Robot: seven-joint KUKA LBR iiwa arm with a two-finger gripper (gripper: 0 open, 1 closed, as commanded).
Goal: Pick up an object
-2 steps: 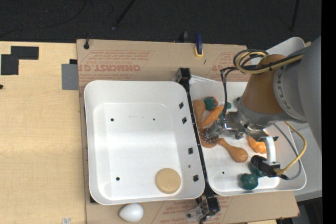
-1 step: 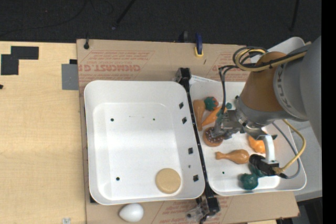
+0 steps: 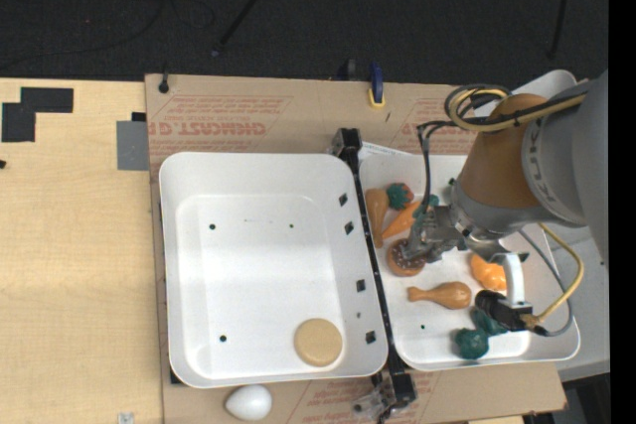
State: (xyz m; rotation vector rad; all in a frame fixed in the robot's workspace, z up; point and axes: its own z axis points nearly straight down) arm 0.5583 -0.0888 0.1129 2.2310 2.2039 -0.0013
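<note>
A tan drumstick-shaped toy lies flat in the right bin, thin end pointing left.

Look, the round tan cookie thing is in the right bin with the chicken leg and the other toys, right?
Not quite. The camera view shows the round tan cookie thing alone in the left bin, near its front edge. The chicken leg and the other toys are in the right bin, where the tool is.

The left bin holds a disc at lower right; an egg lies below it.
</note>
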